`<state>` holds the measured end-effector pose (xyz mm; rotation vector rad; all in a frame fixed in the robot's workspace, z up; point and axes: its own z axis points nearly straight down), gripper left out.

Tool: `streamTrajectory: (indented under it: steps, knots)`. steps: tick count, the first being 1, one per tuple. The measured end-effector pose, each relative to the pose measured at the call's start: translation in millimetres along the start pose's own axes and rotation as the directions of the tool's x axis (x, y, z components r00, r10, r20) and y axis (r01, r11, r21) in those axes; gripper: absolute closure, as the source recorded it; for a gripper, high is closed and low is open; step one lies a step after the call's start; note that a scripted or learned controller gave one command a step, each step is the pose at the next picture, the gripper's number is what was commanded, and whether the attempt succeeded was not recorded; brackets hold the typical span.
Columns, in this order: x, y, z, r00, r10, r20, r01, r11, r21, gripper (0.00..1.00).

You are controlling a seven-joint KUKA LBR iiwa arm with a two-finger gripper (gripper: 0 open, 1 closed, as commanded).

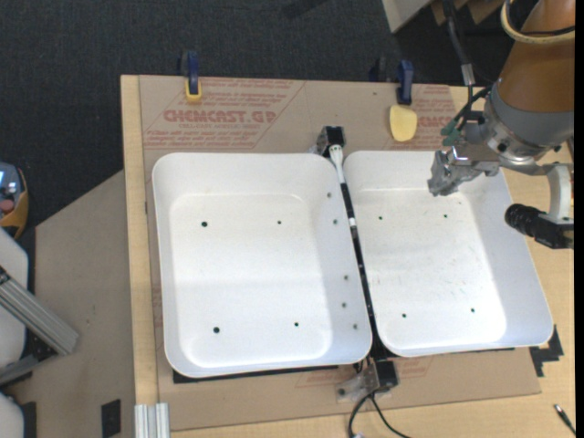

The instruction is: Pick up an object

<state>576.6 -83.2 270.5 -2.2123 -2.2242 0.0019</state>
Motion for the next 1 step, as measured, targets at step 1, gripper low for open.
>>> streamTrajectory:
  steps: [1]
  knots:
    - [12.5, -17.3, -230.7, 1.000, 0.002, 0.005, -0.002, 1.000, -0.026, 1.00]
